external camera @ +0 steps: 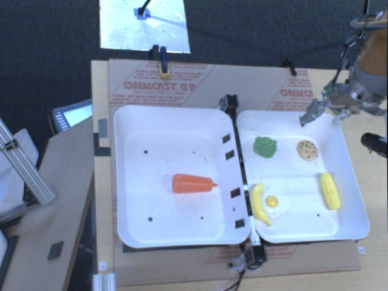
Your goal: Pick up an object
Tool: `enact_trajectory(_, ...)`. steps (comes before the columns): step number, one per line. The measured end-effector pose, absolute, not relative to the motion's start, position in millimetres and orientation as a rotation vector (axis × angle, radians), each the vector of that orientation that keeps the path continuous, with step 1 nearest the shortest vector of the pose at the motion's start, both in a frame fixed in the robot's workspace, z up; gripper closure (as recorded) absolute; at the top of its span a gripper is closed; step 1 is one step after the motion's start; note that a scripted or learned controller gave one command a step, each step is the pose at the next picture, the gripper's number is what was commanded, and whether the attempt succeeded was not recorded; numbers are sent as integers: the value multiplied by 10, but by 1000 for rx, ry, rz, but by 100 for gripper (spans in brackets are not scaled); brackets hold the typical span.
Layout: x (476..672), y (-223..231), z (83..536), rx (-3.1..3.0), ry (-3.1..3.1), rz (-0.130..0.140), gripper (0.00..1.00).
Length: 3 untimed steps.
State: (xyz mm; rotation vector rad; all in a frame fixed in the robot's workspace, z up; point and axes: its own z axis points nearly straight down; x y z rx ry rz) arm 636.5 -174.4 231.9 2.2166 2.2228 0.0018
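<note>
An orange carrot [194, 183] lies in the middle of the left bin [139, 132]. The right bin [351, 223] holds a green leafy piece [264, 146], a speckled cookie [307, 150], a yellow corn cob [330, 190], a banana [259, 204] and a fried egg [274, 202] touching the banana. My gripper [321, 117] hangs above the right bin's far right corner, up and to the right of the cookie. Its fingers [308, 116] stand open with nothing between them.
A black clip strip [237, 162] runs along the seam between the two bins. A yellow clamp [163, 65] sits at the bench's far edge. A grey rail [24, 162] and a side table stand to the left.
</note>
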Motion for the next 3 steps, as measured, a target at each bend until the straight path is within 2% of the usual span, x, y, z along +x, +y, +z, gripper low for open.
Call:
enact_trajectory(1, 6376, -1743, 2435, 2210, 2224, 6, 100)
enact_trajectory(3, 6393, -1743, 2660, 2196, 2229, 11, 100)
